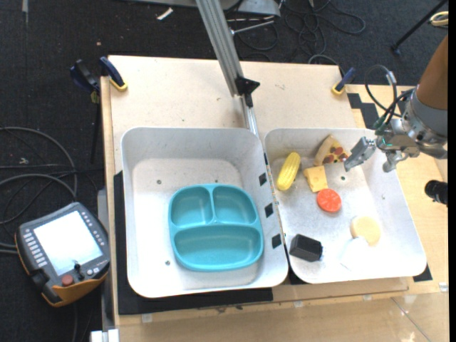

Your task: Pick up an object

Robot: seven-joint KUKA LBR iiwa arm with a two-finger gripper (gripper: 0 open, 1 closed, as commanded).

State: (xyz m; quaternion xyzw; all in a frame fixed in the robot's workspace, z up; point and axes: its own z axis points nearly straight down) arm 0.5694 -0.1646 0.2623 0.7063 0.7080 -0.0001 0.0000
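The fingers [373, 153] stand apart, holding nothing, over the right bin [399, 212]. Just left of them lies a pizza slice [330, 149] (probably light, stiff plastic); best pinched across its narrow sides.

A: Cam position?
B: Single fixed cam, above the bench [178, 84], looking down at a slant. Far enough to frame both white bins: left bin [142, 184], right bin [388, 212], plus surrounding floor.
A: Arm side?
B: The arm [434, 98] enters from frame right.
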